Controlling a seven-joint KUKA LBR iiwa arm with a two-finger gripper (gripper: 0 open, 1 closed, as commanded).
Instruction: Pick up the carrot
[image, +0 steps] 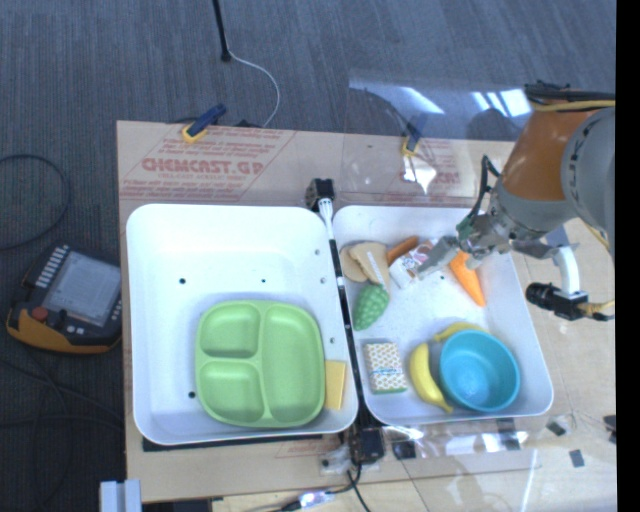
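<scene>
The carrot (468, 279) is a short orange cone lying in the right bin (520, 300), near its upper right side, pointing down and to the right. The gripper (440, 255) reaches in from the right and hangs low over the bin's upper middle. Its tip is just up and left of the carrot's thick end, over a small white packet (408, 268). The carrot's top lies against or under the gripper body; I cannot make out whether they touch. A second, smaller orange piece (403, 247) lies left of the gripper.
The right bin also has a tan bread piece (360, 262), a green bumpy item (371, 305), a patterned square (383, 366), a banana (424, 376) and a blue bowl (480, 370). In the left bin (200, 250) are a green divided plate (262, 362) and a yellow block (336, 384).
</scene>
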